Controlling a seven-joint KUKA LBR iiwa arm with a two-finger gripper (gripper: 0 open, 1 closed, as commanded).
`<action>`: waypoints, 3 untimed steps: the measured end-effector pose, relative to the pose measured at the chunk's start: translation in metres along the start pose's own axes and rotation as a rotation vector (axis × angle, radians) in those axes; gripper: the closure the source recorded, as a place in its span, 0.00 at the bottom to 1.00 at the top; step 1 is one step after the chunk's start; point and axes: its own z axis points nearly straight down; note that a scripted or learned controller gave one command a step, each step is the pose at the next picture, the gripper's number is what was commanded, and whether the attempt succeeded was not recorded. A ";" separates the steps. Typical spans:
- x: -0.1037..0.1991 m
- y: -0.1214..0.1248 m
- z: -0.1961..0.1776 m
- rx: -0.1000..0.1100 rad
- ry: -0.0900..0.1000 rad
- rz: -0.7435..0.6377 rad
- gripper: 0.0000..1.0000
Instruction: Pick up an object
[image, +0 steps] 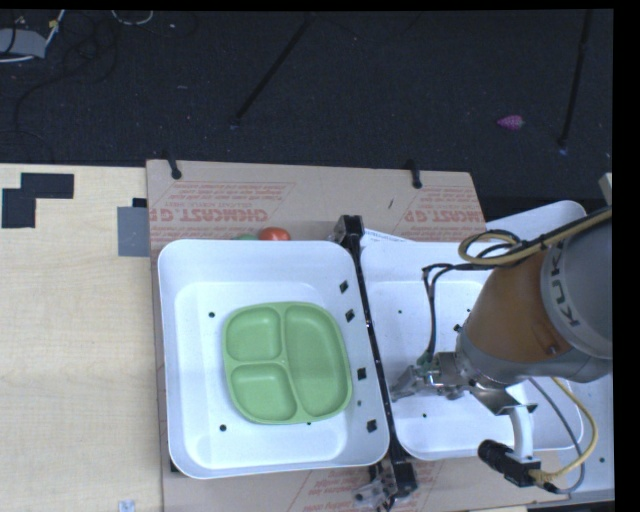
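At the frame's right, the arm (560, 310) is a bulky grey cylinder with dark lettering above a broad orange band; black and yellow cables loop around it.

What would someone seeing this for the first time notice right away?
The green divided plate stands out most, lying flat in the middle of the left white bin. Next is the bulky grey and orange arm reaching over the right bin, its pincer low near the divider between the bins.

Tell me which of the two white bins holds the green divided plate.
The left bin: the green plate lies flat on its floor. The right bin has the gripper reaching into it.
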 end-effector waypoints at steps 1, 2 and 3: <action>-0.001 0.001 -0.013 -0.002 0.000 0.007 1.00; -0.001 0.001 -0.076 -0.006 -0.001 -0.001 1.00; -0.003 0.003 -0.117 -0.005 -0.001 -0.001 1.00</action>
